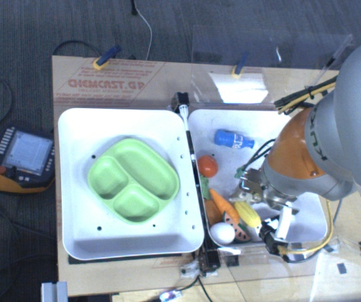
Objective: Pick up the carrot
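1. Desk (104, 87): a brown board with red lettering carries 2 shallow white bins side by side.

2. Left bin (79, 231): holds 1 light green plastic plate (134, 179) with 3 compartments, lying flat near the middle.

3. Right bin (265, 123): a blue plastic bottle (234, 139) lies on its side toward the far wall. A round red tomato (207, 166) sits close to the bin's left wall. The tapered orange carrot (223, 207) lies on the bin floor below the tomato, near the same wall, slanting from upper left to lower right. A yellow corn cob (248, 215) lies just beside the carrot on its right. A white egg (222, 233) rests at the carrot's lower end, near the front wall. A small dark red item (244, 233) beside the egg is too indistinct to identify.

4. Arm: the grey arm with the orange band (297, 150) reaches in from the right over the right bin. The gripper (252, 184) is above the corn cob, up and right of the carrot. Whether it is open or closed cannot be told.
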